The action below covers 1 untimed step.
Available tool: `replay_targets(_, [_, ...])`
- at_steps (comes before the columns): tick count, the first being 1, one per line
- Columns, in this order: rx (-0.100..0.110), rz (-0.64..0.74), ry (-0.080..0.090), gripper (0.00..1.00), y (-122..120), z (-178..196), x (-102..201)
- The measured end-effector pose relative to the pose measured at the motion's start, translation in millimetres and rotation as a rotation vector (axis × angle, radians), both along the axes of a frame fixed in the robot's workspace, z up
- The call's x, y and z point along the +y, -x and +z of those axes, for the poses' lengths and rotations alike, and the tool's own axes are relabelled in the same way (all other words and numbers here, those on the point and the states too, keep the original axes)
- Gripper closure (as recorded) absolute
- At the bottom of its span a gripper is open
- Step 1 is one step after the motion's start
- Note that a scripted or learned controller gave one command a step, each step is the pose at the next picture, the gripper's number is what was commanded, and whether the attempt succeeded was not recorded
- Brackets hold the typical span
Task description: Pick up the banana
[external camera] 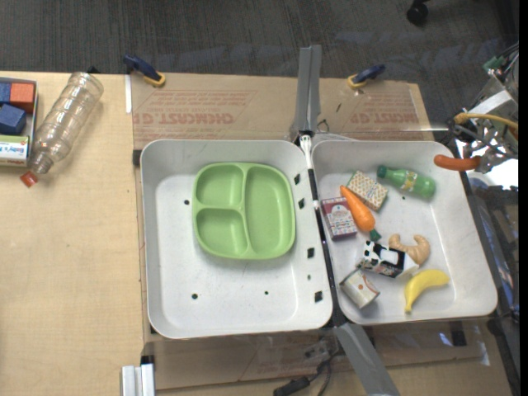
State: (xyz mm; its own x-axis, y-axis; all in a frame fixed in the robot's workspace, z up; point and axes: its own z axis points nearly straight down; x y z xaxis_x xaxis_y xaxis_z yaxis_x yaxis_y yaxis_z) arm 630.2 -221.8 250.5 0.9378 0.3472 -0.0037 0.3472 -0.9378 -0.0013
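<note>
In the right bin, near its front right corner, lies the banana, curved, untouched. Just behind the banana: a tan toy. Left of the banana: a black-and-white cow and a small carton. Farther back from the banana: a carrot, a green bottle. Well left of the banana, a green tray sits in the left bin. Gripper state: cannot tell.
</note>
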Motion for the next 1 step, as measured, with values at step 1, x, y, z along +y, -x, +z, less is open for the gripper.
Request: replay_targets(1, [0.002,-0.127,0.0,1.0,-1.7,2.8,42.1])
